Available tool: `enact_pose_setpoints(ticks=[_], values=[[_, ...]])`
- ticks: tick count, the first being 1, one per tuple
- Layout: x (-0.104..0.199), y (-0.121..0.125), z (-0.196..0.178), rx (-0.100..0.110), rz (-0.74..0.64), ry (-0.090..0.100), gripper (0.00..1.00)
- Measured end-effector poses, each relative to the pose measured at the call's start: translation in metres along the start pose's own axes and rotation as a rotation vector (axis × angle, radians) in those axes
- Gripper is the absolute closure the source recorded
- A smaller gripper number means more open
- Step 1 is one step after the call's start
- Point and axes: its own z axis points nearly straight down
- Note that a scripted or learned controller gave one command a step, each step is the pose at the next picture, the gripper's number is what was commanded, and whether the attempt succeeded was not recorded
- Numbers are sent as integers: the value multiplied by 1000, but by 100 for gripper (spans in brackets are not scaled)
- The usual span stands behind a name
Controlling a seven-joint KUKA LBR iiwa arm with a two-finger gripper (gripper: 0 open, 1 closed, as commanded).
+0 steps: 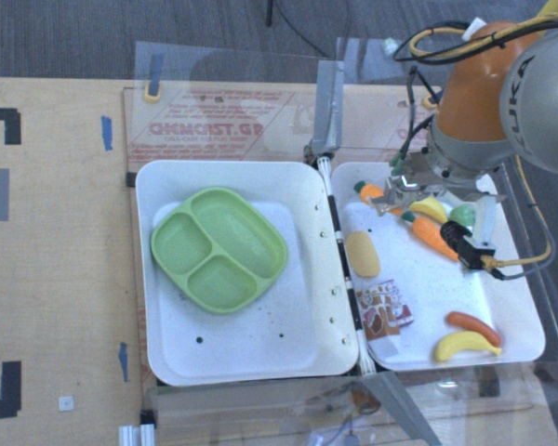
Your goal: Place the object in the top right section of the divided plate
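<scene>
Green divided plate (pixel 219 248) sits in the left bin (pixel 167 342), centre-left of frame, its long axis running upper left to lower right. Arm (pixel 488 82) comes in at upper right; gripper (pixel 397 193) is low over the right bin (pixel 521 333), near its upper left corner. Can't tell finger state, wrist blocks it. Just beside it: carrot (pixel 434 235), long axis slanting upper left to lower right, and a yellow banana (pixel 430 208) touching it. Also in that bin: bread roll (pixel 362 254), snack packet (pixel 384 308), sausage (pixel 472 326), 2nd banana (pixel 465 346) at lower right.
</scene>
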Motion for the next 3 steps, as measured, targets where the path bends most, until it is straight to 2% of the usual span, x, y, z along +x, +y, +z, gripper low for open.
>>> enact_pose_setpoints(ticks=[1,2,3], values=[[89,-13,-6,2,-82,3,100],[139,53,-20,0,-70,1,100],[192,73,-48,-2,-131,0,100]])
